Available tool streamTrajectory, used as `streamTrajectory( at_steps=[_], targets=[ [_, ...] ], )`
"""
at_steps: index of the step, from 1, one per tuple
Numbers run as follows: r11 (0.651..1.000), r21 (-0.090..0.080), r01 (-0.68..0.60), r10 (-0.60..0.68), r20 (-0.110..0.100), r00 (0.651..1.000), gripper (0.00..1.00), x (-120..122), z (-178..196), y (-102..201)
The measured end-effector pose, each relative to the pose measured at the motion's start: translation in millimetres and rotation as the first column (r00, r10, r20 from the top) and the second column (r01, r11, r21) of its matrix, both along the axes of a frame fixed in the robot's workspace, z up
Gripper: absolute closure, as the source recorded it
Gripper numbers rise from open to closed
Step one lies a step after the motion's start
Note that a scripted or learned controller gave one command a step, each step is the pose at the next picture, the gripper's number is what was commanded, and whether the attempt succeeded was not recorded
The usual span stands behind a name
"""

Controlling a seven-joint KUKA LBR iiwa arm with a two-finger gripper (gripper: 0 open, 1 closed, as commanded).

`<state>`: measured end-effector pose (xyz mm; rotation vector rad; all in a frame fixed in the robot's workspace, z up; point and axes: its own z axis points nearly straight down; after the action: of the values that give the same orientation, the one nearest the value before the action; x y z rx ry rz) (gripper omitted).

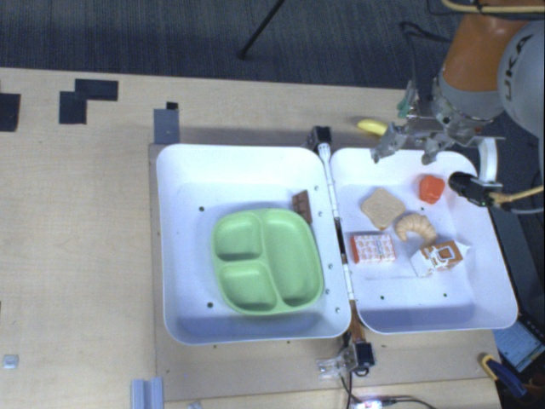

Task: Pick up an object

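The right bin (477, 305) holds a tan bread slice (381, 206), a croissant (415, 225), an orange-red piece (432, 187), a red and white box (373, 247) and a white and brown packet (440, 256). My gripper (405, 152) hovers over the far edge of this bin, above and behind the bread slice. Its fingers are spread open with nothing between them.
The left bin (183, 228) holds a green divided plate (266, 260) and a small brown piece (301, 202) by its right wall. A yellow item (371, 127) lies on the bench just behind the right bin, left of the gripper.
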<state>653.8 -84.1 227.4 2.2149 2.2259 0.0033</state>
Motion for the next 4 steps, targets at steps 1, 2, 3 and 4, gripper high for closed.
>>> streamTrajectory(
  at_steps=[1, 2, 3, 4],
  targets=[
    [1.000, -0.001, 0.003, -0.003, 0.002, 1.000, 0.00, -57, -141, -10],
    [1.000, -0.001, 0.001, -0.001, 0.008, 1.000, 1.00, -55, -129, -10],
    [1.000, -0.001, 0.001, -0.001, 0.007, 1.000, 0.00, -55, -129, -10],
    [1.000, -0.001, 0.003, -0.003, 0.005, 1.000, 0.00, -110, -141, 1]
  ],
)
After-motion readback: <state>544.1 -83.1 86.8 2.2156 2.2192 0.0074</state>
